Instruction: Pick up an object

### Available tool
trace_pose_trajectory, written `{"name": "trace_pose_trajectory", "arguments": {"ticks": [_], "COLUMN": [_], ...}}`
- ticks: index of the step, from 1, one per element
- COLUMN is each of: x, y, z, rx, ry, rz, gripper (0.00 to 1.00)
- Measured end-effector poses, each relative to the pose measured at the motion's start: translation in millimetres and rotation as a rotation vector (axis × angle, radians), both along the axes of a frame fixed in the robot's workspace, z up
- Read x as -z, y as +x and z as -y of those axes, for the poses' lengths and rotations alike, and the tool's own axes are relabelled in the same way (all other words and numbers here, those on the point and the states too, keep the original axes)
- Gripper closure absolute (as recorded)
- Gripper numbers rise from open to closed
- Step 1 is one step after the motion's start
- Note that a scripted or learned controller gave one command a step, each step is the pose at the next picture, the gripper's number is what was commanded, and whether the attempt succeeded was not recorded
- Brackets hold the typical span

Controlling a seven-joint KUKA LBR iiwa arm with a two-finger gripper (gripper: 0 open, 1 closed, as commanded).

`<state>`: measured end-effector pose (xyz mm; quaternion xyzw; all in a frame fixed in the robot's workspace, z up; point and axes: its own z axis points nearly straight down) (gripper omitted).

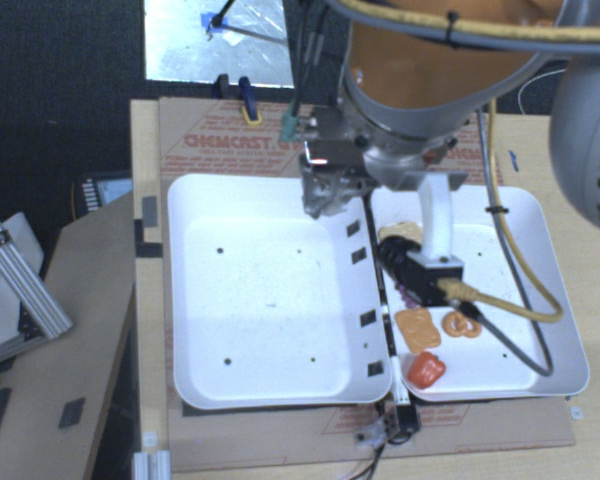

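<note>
Three small objects (435,338) crowd the right bin's (540,298) near-left corner.

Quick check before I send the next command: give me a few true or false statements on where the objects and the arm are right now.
1. The small objects lie in the right bin. True.
2. A red object sits near that bin's front edge. True.
3. The left bin holds a pile of toys. False: its floor shows just small dark dots.
4. The orange flat piece lies on the cardboard outside the bins. False: it lies inside the right bin, beside the divider.
5. The arm hangs over the bins' back part. True.
</note>
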<state>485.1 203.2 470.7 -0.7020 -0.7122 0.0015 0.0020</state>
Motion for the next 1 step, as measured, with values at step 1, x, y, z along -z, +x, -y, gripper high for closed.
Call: {"name": "trace_pose_trajectory", "arguments": {"ticks": [1], "x": [-67.8], "y": [1.5], "z": [27.4], "rx": [0.015], "ry": [0.002], "rz": [0.012], "gripper": [1.0]}}
